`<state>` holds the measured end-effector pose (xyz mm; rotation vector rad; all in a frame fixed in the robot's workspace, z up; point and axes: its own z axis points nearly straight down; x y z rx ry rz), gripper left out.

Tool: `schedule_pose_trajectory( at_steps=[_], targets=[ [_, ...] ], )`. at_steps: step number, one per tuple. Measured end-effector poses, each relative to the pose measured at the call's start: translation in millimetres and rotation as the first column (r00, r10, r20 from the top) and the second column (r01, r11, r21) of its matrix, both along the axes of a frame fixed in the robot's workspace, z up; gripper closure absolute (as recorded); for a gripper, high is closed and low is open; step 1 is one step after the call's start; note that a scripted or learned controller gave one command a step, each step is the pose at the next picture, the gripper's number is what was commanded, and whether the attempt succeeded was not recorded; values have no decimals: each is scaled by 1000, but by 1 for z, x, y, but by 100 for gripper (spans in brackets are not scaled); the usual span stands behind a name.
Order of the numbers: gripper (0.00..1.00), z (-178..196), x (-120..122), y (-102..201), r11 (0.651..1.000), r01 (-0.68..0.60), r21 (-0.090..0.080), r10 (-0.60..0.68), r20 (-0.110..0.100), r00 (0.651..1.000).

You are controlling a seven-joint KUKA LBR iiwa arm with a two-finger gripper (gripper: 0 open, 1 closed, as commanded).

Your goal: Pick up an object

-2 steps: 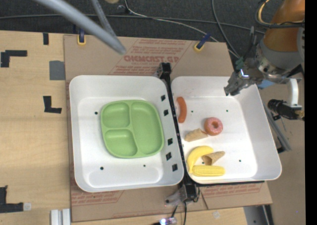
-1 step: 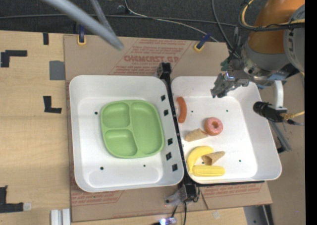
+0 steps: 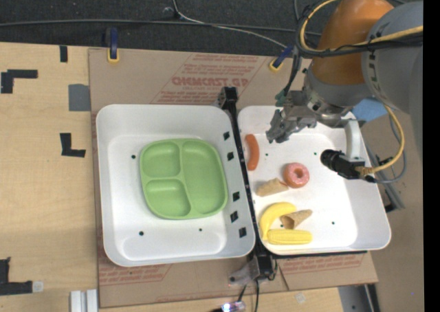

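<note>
My gripper (image 3: 278, 133) hangs over the far part of the right bin (image 3: 357, 225), just right of an orange-red sausage (image 3: 251, 152) that lies by the bin's left wall. Nothing shows between the dark fingers. A pink donut (image 3: 297, 175) sits mid-bin, with a tan cone-shaped piece (image 3: 272, 185) to its left. Near the front lie a yellow banana (image 3: 278, 215), a second tan cone (image 3: 297, 218) and a yellow corn-like piece (image 3: 289, 237).
The left bin (image 3: 113, 166) holds a green divided plate (image 3: 183, 179). A black divider (image 3: 235, 159) runs between the bins. Cables and a black fitting (image 3: 340, 161) hang off the wrist over the right bin's right side.
</note>
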<state>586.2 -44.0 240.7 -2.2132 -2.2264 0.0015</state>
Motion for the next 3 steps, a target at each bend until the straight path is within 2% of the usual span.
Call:
schedule_pose_trajectory(
  at_steps=[1, 3],
  targets=[
    [100, -14, -19, 51, 1000, 1, 0, -1, -2, 1000],
    [100, -9, -32, 147, 1000, -1, 0, 1, 0, 1000]
  ],
)
